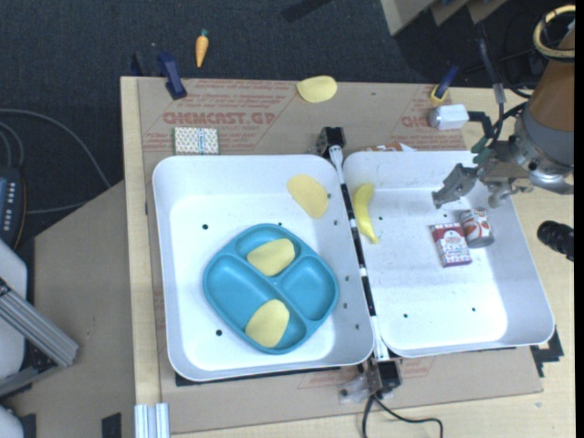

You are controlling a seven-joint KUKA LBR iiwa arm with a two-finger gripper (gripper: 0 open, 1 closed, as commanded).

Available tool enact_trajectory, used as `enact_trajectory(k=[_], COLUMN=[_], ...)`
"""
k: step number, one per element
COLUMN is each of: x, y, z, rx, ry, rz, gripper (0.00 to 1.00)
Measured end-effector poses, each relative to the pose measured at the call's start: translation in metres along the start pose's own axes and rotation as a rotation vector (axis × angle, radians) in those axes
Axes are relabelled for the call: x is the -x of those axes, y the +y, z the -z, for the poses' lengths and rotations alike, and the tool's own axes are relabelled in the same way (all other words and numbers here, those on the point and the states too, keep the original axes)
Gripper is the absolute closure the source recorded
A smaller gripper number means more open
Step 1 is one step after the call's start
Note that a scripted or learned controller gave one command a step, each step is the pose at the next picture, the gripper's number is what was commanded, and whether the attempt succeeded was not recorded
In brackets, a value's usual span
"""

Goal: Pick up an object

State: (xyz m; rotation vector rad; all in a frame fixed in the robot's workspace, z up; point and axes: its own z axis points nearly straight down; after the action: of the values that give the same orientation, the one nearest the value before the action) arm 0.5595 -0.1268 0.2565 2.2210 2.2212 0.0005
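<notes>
Over the right bin (525,286) I have the gripper (467,188) hanging with fingers spread, clamped on nothing; pick not yet made. Likeliest target, judging by nearness: small red packet (453,244) just below it, silver-red can (476,227) touching. Banana (365,211) at the divider. Left bin (173,245): blue divided plate (308,286), three yellow pieces.

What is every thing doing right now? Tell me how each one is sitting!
Blue plastic divided plate: flat in left white bin, two yellow pieces in it.
Loose yellow chip: lying in left bin, off the plate.
Yellow banana: lying in right white bin, near the divider.
Small red packet: lying flat in right bin.
Tool: above the right bin.
</notes>
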Motion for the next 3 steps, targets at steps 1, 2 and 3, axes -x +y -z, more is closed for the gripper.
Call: enact_trajectory(k=[1,2,3], x=[0.022,0.072,0.046], y=[0.022,0.043,0.035], z=[-0.022,-0.134,-0.157], rx=[0.001,0.005,0.005], ry=[-0.001,-0.003,0.004], rz=[-0.001,0.000,0.004], gripper=[0.00,0.00,0.00])
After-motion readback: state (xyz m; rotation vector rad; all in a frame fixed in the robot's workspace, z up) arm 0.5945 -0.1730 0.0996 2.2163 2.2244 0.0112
